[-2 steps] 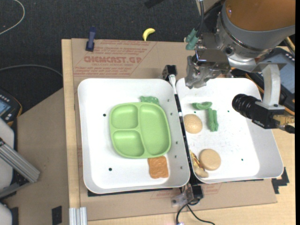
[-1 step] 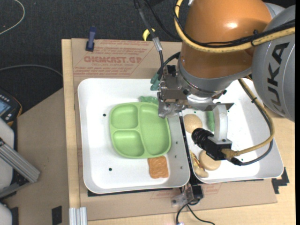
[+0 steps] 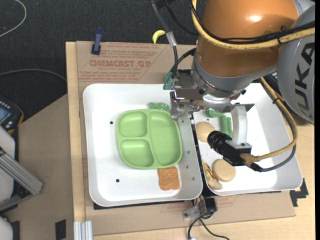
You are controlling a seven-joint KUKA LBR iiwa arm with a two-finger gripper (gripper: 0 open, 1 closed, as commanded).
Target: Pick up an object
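Two bins, with the arm over their shared edge

Left bin [image 3: 95,134]: a green three-compartment plate [image 3: 149,138] lies at the centre. An orange waffle-like piece [image 3: 169,178] sits just off its near rim, and a small green item [image 3: 159,106] lies at its far rim. Right bin [image 3: 280,176]: a tan round piece [image 3: 204,131], a second tan round piece [image 3: 224,171] and a green strip [image 3: 226,124] lie near the left edge. The gripper [image 3: 181,109] hangs over the shared edge; whether it is open or closed cannot be told.

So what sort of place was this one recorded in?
Likely a robotics lab bench for pick tests: an arm over white bins holding toy food and a green plate, on a cardboard sheet.
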